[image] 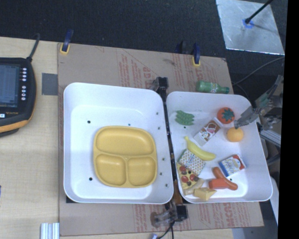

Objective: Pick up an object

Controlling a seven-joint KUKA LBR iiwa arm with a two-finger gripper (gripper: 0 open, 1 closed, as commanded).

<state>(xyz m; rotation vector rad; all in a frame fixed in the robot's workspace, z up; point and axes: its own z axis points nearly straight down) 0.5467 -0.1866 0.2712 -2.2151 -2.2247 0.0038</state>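
Observation:
The right white bin (257,151) holds several toy foods: a red tomato (226,115), an orange fruit (234,135), a small milk carton (207,132), a yellow banana (199,150), a green leafy piece (185,117), a blue and white carton (231,165), a red sausage (222,183), a pizza slice (188,176) and a cheese wedge (204,193). My gripper (246,118) comes in at the bin's upper right edge, just right of the tomato and above the orange fruit. Nothing is visibly held in it.
The left white bin (74,138) holds a yellow divided plate (124,156). A green bottle (212,87) lies on the cardboard behind the right bin. A control pendant (9,98) rests at the far left of the bench.

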